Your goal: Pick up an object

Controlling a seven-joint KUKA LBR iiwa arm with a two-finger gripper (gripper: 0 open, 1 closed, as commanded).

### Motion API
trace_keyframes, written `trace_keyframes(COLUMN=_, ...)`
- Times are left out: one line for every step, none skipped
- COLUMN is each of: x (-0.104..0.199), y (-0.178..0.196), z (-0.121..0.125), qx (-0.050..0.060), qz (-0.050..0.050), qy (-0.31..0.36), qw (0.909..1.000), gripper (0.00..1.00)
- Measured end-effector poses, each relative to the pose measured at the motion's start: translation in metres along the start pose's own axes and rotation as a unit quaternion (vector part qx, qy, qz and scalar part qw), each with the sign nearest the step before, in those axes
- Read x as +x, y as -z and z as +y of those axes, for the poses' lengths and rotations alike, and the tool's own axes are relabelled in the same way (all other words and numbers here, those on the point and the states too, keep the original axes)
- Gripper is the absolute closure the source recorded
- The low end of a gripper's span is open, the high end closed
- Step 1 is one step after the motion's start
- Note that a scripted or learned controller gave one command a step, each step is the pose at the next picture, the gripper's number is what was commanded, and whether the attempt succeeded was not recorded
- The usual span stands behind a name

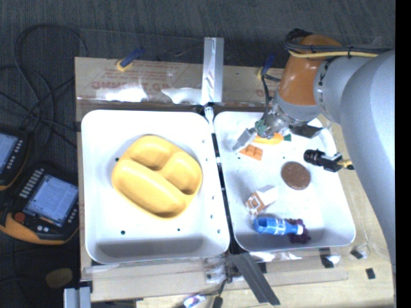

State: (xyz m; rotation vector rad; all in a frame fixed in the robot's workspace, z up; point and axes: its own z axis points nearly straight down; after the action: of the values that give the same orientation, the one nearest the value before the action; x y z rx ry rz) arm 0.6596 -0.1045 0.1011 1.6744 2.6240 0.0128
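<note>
A: Where's the gripper (pixel 247 138)?

B: At the far left of the right bin (pixel 347 233), over a small orange block (pixel 253 151). Whether it's clenched or released, I cannot tell.

A: What else is there to pick?

B: A brown disc (pixel 296 175) in the middle, a blue bottle (pixel 277 226) near the front, a small carton (pixel 259 199) beside it. The left bin (pixel 96 236) holds a big yellow lump (pixel 156 174).

A: Advice?

B: I'd come straight down, centred on the block, clear of the bin wall.
</note>
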Motion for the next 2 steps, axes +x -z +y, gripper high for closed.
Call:
trace_keyframes(x=0.009, y=-0.001, z=-0.018, qx=0.001, qz=0.001, qy=0.050, qw=0.9987, gripper=0.00)
trace_keyframes(x=-0.007, y=-0.002, z=-0.018, qx=0.002, qz=0.008, qy=0.026, qw=0.9996, gripper=0.00)
